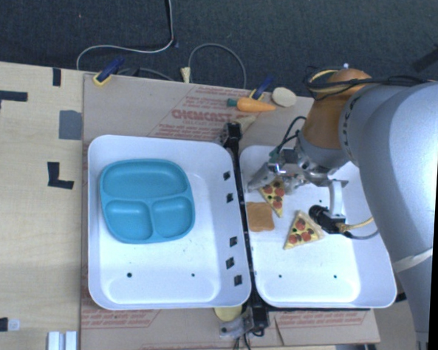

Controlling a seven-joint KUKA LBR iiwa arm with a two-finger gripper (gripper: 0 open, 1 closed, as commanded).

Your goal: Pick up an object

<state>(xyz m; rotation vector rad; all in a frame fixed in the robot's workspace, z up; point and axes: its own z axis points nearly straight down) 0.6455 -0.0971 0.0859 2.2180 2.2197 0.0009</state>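
A blue divided plate (148, 201) is sitting in the left white bin (109, 275), filling most of its upper half. Beyond the bins, on the cardboard sheet (201, 110) under them, an orange carrot-like toy (254, 105) is lying beside a pale rounded piece (284, 97). Moving across the black divider into the right white bin (345, 285), a tan square of toast (260, 216) is resting close to the bin's left wall. Just above it, a pizza slice (274, 194) is lying partly under the gripper (282, 173), which is hanging low over the bin's upper left part; whether it is closed on that slice, I cannot tell from here, since the metal parts are blurring together there. A second pizza slice (303, 231) is lying just to the right of the toast, its point aimed down and to the left. The grey arm (393, 166), with its orange band (327, 118), is looming over the bin's right side.
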